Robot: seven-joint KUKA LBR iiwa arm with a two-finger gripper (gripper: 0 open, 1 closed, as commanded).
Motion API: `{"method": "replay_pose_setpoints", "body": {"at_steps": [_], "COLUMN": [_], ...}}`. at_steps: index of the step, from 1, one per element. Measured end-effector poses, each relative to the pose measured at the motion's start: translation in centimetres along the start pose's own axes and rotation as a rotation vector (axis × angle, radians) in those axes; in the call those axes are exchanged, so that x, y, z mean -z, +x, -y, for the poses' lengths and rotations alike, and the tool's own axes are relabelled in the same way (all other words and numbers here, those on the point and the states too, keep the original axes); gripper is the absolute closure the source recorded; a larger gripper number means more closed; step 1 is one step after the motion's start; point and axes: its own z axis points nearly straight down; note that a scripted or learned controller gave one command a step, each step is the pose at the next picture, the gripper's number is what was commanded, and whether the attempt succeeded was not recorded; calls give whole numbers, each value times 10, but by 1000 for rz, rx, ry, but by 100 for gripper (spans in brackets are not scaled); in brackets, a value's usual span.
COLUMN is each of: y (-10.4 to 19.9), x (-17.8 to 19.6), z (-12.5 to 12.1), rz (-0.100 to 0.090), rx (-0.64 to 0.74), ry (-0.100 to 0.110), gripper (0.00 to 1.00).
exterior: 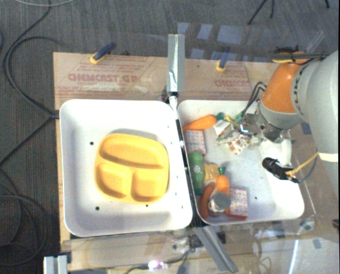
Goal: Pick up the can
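Two bins: side by side on a brown board, so things can be picked from one and dropped in the other.
Board writing: red print along the far edge (104,77) reads roughly "CHEMCAST GP"; the matching print on the right is too broken up to read.
Left bin (78,119): bears one yellow divided tray (133,166), lying flat near the middle, well apart from the clutter.
Right bin (278,201): its load is crowded against the left wall, likely pushed there by handling.
Can (219,201): standing on end at the near left corner, silver top up, touching a carrot (222,183) and a small printed packet (238,198); the packet's label is too small to read.
Green bottle (196,167): lying along the left wall; label unreadable.
Second carrot (202,122): at the far left corner.
Gripper (242,131): low over crumpled wrappers (234,141) at the far middle, well apart from the can; whether its claw is apart or together I cannot tell.
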Motion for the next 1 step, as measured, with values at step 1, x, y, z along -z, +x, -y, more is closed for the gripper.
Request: {"method": "replay_pose_setpoints", "body": {"at_steps": [1], "y": [0], "x": [8], "z": [2], "rz": [0], "rx": [2], "ry": [7], "gripper": [100]}}
